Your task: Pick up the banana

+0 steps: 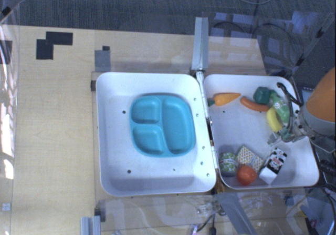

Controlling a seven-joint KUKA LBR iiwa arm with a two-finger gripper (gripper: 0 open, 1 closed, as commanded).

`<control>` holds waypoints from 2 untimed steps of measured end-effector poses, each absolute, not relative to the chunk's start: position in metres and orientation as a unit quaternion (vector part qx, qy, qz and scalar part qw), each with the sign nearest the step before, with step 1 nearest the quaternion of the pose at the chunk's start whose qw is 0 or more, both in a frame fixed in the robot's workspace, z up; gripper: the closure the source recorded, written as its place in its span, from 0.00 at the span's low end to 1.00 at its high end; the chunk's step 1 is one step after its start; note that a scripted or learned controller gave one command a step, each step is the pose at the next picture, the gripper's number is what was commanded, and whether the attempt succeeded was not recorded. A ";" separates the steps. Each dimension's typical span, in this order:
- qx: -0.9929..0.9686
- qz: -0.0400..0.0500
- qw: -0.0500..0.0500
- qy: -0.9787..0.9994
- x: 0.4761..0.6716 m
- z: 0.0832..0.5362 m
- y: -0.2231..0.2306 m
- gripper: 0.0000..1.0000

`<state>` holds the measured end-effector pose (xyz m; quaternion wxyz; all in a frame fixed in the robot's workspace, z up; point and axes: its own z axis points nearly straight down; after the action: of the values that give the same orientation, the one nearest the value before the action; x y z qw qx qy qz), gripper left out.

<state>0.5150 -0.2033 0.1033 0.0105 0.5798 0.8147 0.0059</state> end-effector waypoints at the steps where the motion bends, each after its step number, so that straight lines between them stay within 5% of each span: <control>1: 0.580 0.006 0.010 0.815 0.515 0.103 -0.203 0.00; 2: 0.591 0.002 0.006 0.807 0.592 0.089 -0.205 0.00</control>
<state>0.5921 -0.2045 0.0892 0.0061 0.5909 0.8067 0.0023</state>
